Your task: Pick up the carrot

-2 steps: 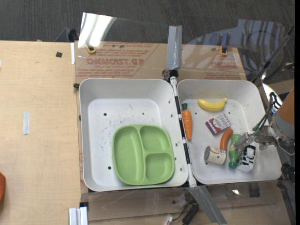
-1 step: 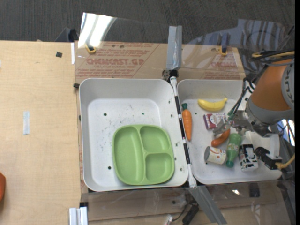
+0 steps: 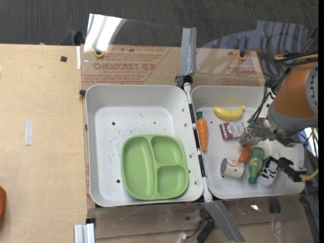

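In the right bin (image 3: pixel 283 189), the carrot (image 3: pixel 202 131) lies.

The grey arm (image 3: pixel 296 103) reaches in from the right, its hand (image 3: pixel 251 135) pointing down and left.

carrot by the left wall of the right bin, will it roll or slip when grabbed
The carrot looks like rigid, glossy plastic, so it is probably stiff, light and a bit slippery. Its round, tapered body lies flat, so a nudge may roll it. It rests against the right bin wall, probably leaving little finger room on that side.
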Controlling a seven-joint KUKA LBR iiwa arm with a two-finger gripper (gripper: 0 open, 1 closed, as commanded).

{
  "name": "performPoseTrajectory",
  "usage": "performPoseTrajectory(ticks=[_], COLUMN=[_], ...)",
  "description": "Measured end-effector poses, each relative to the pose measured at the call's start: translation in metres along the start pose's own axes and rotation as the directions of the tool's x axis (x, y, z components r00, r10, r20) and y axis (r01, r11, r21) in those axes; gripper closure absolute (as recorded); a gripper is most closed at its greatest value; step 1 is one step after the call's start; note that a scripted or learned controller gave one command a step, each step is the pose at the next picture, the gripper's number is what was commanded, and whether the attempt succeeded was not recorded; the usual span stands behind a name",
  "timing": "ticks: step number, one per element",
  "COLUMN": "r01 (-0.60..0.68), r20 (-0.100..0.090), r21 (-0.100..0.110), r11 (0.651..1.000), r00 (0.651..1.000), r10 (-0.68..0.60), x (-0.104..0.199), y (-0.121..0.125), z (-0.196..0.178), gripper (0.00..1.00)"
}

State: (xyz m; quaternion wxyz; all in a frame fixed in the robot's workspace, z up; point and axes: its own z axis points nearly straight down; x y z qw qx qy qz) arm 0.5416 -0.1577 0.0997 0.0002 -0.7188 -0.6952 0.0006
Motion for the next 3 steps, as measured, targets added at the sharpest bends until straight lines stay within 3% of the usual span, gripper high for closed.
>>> performPoseTrajectory(ticks=[1, 2, 3], r01=[0.107, 0.104, -0.237], r20=[0.001, 0.001, 0.003], r21=[0.000, 0.003, 0.005], r11=[0.994, 0.995, 0.971], r00=[0.994, 0.995, 0.971], r10=[-0.107, -0.104, 0.237], x=[0.052, 0.135, 0.207], y=[0.056, 0.001, -0.043], z=[-0.125, -0.095, -0.090], gripper=[1.00, 1.00, 1.00])
